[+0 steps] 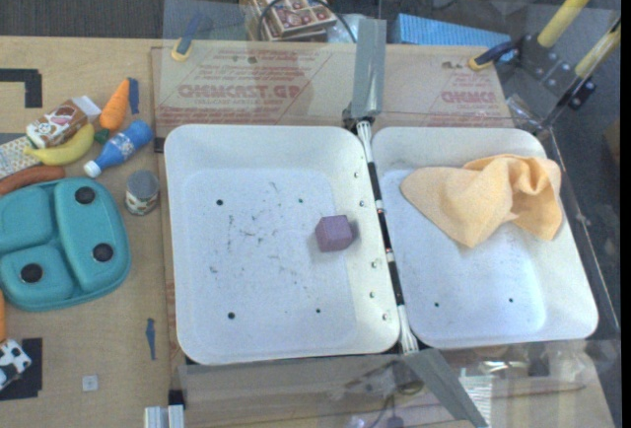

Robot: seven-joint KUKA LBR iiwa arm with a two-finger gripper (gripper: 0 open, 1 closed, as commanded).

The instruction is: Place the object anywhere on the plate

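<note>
— Where is the purple block?

— In the left bin, near its right wall, sitting flat on the speckled floor.

— And the right bin?

— A crumpled orange cloth lies in its upper half.

— The pincer's state?

— I cannot tell.

— Beside the bins?

— On the worktop, a teal divided plate and a banana.
</note>
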